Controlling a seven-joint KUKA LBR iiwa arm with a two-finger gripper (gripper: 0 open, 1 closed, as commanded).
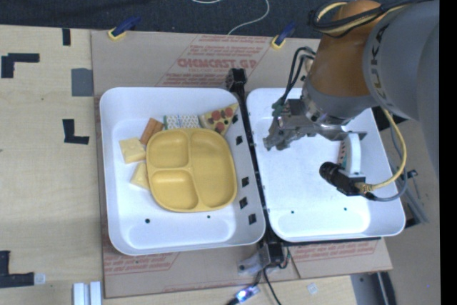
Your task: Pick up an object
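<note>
Nearest you, the arm's orange band [348,61] looms over the right bin [314,214]. Below it your gripper [280,137] hangs above that bin's upper left; you cannot tell from this view how its fingers stand. Look to the left bin [118,225]: a yellow divided plate [191,169] lies there, with tan crackers [133,150] and a pizza slice [220,118] tucked along its upper edge.

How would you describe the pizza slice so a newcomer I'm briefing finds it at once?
Start at the left white bin, which holds a big yellow divided plate. Look past the plate's far right corner, by the divider between bins: the pizza slice lies there. Unlike the plain tan pieces beside the plate, it is a speckled wedge with red spots.
</note>
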